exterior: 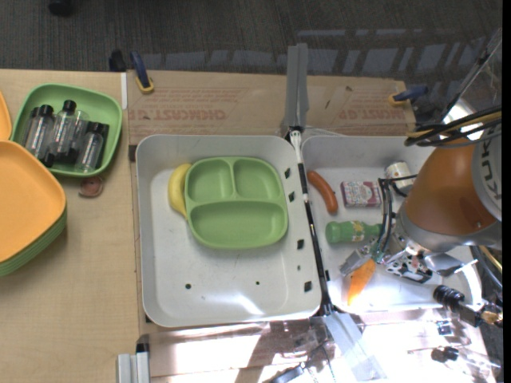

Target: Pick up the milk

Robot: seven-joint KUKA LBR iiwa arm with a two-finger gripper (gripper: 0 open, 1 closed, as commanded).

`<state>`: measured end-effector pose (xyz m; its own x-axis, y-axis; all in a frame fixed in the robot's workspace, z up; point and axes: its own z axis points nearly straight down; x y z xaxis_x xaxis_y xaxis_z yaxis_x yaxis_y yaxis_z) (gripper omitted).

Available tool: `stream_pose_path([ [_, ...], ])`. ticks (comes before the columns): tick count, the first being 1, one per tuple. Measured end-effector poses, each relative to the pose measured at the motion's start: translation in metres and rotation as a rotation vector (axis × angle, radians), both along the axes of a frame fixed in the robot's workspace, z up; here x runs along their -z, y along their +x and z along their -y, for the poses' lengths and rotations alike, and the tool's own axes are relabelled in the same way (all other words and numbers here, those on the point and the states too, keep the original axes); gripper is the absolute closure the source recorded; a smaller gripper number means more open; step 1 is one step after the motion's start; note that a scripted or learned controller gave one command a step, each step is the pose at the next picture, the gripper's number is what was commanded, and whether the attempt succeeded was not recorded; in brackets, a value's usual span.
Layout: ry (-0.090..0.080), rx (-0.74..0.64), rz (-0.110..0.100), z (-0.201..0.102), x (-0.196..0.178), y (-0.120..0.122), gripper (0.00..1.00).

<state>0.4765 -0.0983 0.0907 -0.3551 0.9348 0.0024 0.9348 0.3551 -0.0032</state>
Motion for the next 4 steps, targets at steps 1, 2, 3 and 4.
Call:
stream_pose_path([
  [1,0.0,0.004,0.0,0.001,-0.009,0.0,1.0],
  [2,-0.002,-0.06,0.003,-0.034,-0.1,0.071,1.0],
  [3,-0.005,0.336,0.002,-0.063,-0.1,0.144,1.0],
  [4,-0.007,0.734,0.001,-0.053,-0.099,0.151,1.0],
])
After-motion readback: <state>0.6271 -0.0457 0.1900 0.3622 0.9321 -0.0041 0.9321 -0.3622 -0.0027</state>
